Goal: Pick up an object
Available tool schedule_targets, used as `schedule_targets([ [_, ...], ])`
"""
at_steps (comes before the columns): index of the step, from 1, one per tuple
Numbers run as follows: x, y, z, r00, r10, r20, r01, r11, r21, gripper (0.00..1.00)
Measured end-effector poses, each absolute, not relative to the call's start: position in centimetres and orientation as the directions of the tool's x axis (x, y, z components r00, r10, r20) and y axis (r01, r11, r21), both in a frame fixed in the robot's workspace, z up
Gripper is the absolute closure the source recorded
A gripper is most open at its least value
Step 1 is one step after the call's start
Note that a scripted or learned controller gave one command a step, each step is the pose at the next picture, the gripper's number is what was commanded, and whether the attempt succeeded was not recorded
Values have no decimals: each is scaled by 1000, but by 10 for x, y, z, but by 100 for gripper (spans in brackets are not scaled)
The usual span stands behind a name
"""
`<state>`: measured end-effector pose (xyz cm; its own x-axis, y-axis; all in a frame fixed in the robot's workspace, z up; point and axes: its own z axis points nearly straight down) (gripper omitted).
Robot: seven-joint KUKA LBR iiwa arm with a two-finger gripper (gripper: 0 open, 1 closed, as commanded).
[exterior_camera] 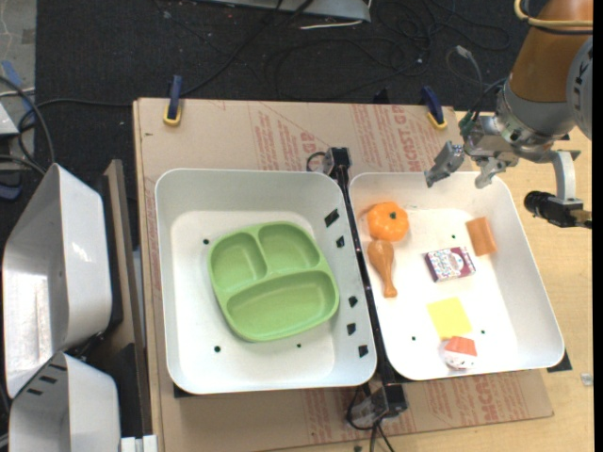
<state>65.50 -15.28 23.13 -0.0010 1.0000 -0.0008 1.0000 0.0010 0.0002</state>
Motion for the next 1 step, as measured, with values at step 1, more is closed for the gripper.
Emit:
schedule_targets([
  [1, 656, -193, 126, 5, 1000, 0, 1000, -5, -9, 0],
])
